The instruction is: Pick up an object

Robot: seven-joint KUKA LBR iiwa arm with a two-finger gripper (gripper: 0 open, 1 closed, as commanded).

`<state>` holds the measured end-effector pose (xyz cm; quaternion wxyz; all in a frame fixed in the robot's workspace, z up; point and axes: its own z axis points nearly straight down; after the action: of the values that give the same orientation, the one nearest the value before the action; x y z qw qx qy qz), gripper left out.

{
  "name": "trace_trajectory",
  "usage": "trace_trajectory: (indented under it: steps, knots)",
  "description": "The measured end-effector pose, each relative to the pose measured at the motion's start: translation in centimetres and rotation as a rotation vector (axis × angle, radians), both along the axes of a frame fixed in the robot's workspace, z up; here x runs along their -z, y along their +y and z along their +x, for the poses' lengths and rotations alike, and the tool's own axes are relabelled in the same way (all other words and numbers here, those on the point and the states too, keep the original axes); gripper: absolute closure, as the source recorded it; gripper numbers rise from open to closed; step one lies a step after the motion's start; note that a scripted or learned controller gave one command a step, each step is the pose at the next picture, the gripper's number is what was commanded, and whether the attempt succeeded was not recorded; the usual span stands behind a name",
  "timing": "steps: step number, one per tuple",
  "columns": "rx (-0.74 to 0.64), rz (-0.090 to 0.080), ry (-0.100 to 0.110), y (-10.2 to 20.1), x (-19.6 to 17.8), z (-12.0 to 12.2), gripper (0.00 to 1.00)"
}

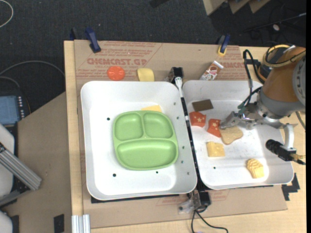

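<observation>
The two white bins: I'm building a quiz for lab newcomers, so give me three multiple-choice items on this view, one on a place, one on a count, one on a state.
1. Where does the green divided plate lie?
A. in the left bin
B. in the right bin
C. on the cardboard behind the bins

2. How many red pieces lie in the right bin?
A. none
B. two
C. four

3. How does the tool stand toward the toast slice?
A. far off, over the left bin
B. low in the right bin, just above the slice
C. raised clear, beyond the bench

Answers:
1 A, the plate sits mid left bin, a yellow piece at its far edge.
2 B, two red pieces lie side by side near the divider.
3 B, its tip is right at the slice's upper edge; a grasp cannot be judged.
</observation>
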<state>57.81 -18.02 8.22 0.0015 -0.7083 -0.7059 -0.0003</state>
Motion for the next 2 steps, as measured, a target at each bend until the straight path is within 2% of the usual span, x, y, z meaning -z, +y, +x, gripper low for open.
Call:
trace_trajectory:
  steps: [1, 2]
  knots:
    - [-0.002, -0.005, -0.008, 2.0, -0.6, -2.1, 0.0]
    - [-0.001, -0.003, -0.009, 1.3, -0.6, -4.4, 0.0]
